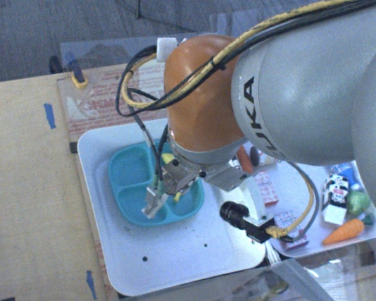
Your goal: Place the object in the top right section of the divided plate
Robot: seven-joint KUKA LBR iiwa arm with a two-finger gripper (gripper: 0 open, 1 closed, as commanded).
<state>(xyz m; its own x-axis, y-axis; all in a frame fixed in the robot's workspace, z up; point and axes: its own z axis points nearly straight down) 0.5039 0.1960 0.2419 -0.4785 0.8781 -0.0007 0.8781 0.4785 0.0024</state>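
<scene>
A teal divided plate [129, 174] lies in the left white bin [170, 260], towards its back. My gripper [158, 200] hangs low over the plate's right half, near the dividing ridges. A small yellow-green object [169, 159] peeks out beside the wrist over the plate's right side, and another yellow bit [179, 196] shows just under the gripper body. The wrist hides most of it, so I cannot tell whether it is held or resting on the plate. The orange band and grey arm cover the plate's right edge.
The right bin [332, 245] holds an orange carrot [344, 231], a green item [358, 202], a black-and-white toy [336, 190] and a red-and-white box [266, 189]. A black cable fitting [236, 214] hangs from the arm over the left bin's right side.
</scene>
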